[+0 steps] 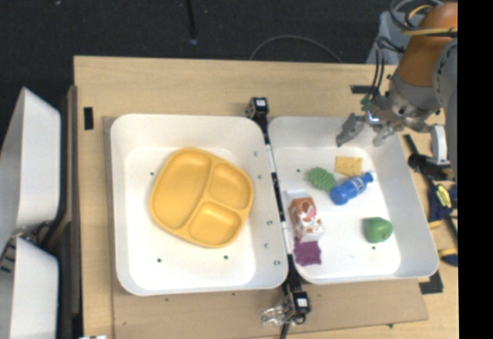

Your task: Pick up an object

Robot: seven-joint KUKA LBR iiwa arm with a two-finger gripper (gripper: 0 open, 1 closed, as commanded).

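Carton (306, 219) print too small to read

The bench (192, 83) looks like pale matt wood; both white bins (123, 253) seem smooth plastic; the yellow divided plate (202, 196) is smooth, slightly glossy plastic.

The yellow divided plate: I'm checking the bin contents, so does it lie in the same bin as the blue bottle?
No, the yellow divided plate lies in the left bin, while the blue bottle lies in the right bin.
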